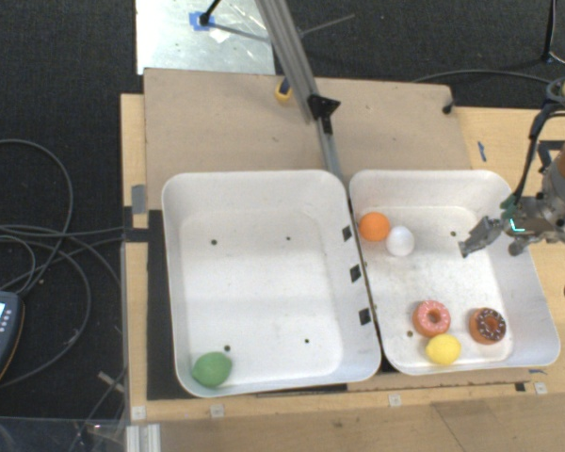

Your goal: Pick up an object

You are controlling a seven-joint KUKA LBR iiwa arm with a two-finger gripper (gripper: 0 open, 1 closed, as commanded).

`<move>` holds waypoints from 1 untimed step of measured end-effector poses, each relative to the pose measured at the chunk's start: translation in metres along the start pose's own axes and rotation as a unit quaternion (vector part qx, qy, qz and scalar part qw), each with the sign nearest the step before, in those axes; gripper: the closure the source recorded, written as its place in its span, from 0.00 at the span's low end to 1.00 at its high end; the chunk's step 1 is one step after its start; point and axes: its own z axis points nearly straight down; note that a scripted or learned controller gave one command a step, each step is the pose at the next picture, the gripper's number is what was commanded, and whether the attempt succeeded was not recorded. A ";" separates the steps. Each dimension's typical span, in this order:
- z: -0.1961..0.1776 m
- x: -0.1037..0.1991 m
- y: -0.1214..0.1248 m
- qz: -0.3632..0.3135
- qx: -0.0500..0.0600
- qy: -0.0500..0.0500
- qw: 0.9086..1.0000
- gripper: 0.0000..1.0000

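Pincer (478,238) hovers over right bin (537,290) (objects round, axisless).

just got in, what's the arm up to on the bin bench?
The gripper is over the right bin, near its right wall, with nothing between its fingers. That bin holds an orange ball, a white ball, a pink donut, a chocolate donut and a yellow ball. A green ball lies in the left bin. Nothing is picked up yet.

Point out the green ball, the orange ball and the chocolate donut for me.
green ball (211,368): camera view, centre of the ball.
orange ball (374,226): camera view, centre of the ball.
chocolate donut (478,324): camera view, left side of its iced ring.
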 end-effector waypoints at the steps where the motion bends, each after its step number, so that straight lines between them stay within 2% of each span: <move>1: -0.002 0.000 0.001 0.001 -0.002 0.000 1.000 0.00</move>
